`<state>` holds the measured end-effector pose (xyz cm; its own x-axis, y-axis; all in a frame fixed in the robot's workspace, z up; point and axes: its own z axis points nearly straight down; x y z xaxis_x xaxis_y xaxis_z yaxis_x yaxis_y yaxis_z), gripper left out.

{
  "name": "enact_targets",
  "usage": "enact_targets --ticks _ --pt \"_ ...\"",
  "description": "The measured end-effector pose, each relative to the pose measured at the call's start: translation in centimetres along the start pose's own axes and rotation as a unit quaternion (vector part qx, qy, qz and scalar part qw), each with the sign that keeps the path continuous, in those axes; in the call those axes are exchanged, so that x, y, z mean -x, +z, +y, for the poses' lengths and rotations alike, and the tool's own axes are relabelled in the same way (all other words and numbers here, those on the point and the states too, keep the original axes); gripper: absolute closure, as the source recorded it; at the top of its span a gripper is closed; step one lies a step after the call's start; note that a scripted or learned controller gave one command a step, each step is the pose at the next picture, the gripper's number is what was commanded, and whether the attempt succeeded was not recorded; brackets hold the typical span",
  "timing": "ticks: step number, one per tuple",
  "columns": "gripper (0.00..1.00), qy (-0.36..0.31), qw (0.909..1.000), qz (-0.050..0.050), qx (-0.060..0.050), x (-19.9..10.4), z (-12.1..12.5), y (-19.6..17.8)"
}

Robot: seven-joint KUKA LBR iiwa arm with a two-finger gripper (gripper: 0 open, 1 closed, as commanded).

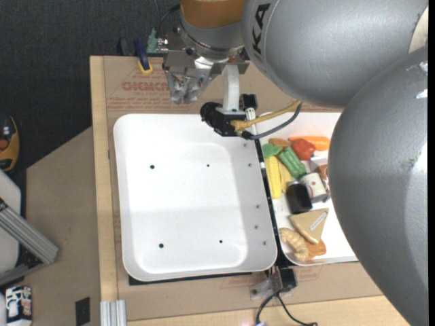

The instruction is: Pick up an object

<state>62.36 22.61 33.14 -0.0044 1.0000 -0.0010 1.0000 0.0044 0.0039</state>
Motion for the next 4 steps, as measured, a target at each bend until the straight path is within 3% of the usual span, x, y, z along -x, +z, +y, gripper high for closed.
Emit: enact_targets --ticks 3,4 --pt "1.0 -0.002 1.0 0.0 0.003 -0.2 0.1 -3.1" --pt "1.0 0.001 1.0 0.001 0.0 0.1 -0.4 -5.9"
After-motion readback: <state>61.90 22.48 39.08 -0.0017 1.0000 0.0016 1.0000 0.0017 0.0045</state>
